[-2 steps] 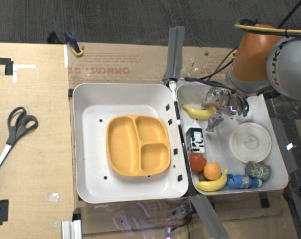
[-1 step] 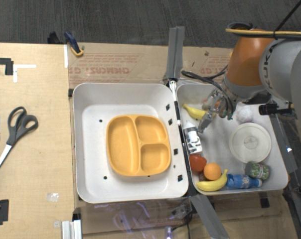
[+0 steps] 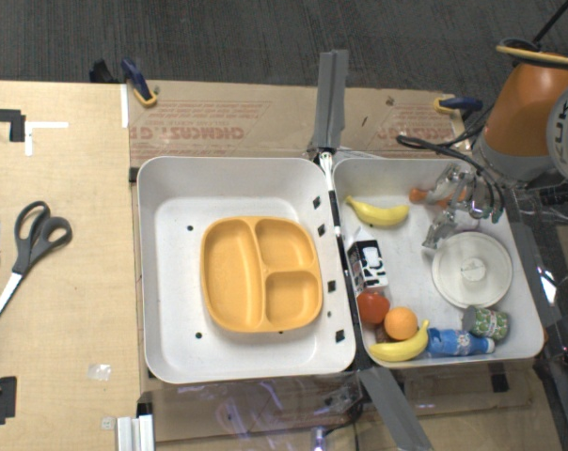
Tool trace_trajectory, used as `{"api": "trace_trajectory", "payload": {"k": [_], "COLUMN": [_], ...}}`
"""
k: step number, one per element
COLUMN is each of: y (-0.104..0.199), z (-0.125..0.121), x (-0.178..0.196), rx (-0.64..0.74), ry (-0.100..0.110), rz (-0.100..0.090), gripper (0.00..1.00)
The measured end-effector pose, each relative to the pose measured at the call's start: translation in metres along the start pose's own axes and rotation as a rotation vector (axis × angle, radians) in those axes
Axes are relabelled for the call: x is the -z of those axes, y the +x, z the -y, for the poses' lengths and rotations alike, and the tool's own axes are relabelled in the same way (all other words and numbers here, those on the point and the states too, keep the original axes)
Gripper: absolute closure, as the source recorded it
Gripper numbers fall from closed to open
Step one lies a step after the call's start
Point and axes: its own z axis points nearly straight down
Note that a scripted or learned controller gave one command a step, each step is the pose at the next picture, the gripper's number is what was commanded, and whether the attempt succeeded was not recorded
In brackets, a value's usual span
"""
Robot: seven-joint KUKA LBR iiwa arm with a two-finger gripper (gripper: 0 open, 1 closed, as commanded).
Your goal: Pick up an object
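Observation:
My gripper hangs low over the back right part of the right bin, just above the rim of a white round lid. A small orange-red object lies just to its left, and a yellow banana lies further left. Along the bin's left wall stands a black and white box, with a red tomato below it. At the front lie an orange, a second banana, a blue bottle and a green can.
The left bin holds a yellow divided plate. Scissors lie on the wooden bench at far left. A grey divider bar runs between the bins at the back. The arm's orange band sits above the right bin's back corner.

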Motion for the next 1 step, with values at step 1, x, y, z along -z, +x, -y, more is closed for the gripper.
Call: {"api": "trace_trajectory", "payload": {"k": [1], "y": [0.0162], "z": [-0.0543], "x": [-0.0011], "rx": [-0.187], "ry": [0.0], "rz": [-0.004], "gripper": [0.0]}}
